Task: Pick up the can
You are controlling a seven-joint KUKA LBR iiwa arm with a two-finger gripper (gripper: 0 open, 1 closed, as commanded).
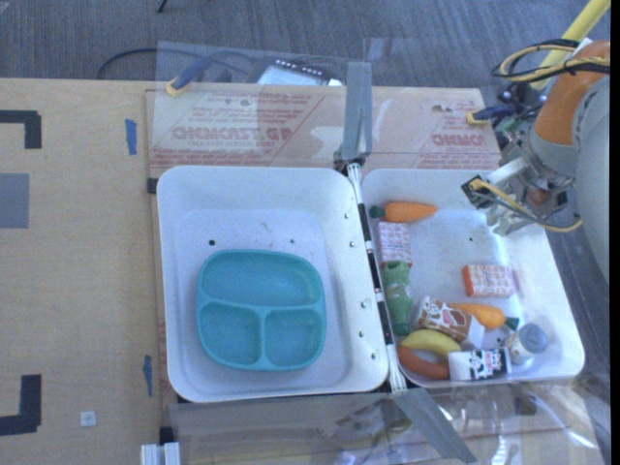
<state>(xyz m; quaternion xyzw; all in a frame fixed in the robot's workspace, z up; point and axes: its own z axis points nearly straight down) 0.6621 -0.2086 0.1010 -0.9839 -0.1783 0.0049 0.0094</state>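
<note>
The gripper (506, 204) hangs over the upper right edge of the right bin (567, 289); whether it is open or closed cannot be told. The can (530, 340) lies in that bin's lower right corner, well apart from it, beside a banana (432, 340). A teal plate (260, 310) sits in the left bin (194, 211).

The left bin (174, 260) holds a teal plate (260, 310) with 3 compartments. In the right bin (552, 260), a carrot (411, 211) lies at the far end, a pink packet (394, 242) and a green packet (396, 287) line the left wall, and an orange box (489, 279) sits apart. A banana (429, 340) lies by a sausage (422, 361) near the front. Both bins rest on the counter (77, 260).
</note>
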